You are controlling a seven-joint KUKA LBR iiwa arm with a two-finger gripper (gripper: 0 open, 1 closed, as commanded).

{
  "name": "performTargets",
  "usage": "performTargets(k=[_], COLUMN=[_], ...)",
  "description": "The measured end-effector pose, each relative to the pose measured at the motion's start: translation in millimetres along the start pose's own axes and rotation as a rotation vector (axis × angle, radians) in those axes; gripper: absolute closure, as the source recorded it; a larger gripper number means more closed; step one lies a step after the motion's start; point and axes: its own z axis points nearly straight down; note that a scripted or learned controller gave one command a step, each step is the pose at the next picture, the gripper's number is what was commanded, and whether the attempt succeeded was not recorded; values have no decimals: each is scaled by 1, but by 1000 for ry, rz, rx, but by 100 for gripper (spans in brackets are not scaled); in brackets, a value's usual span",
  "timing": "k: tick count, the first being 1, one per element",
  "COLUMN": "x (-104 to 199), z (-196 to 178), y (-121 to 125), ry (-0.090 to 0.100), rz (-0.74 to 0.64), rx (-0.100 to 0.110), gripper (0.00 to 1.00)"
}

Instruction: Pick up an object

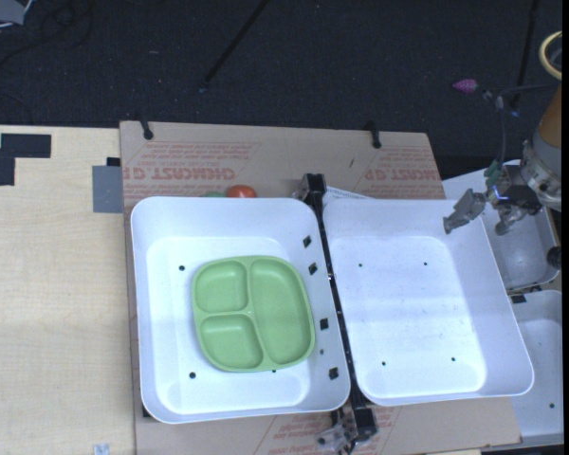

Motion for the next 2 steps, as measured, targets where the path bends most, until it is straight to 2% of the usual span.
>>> performTargets(k=[1,2], x=[0,6], z=[-8,45], y=[2,12], ry=[-3,-2], rz=[-3,-7], rx=[-14,-8], gripper=[0,0])
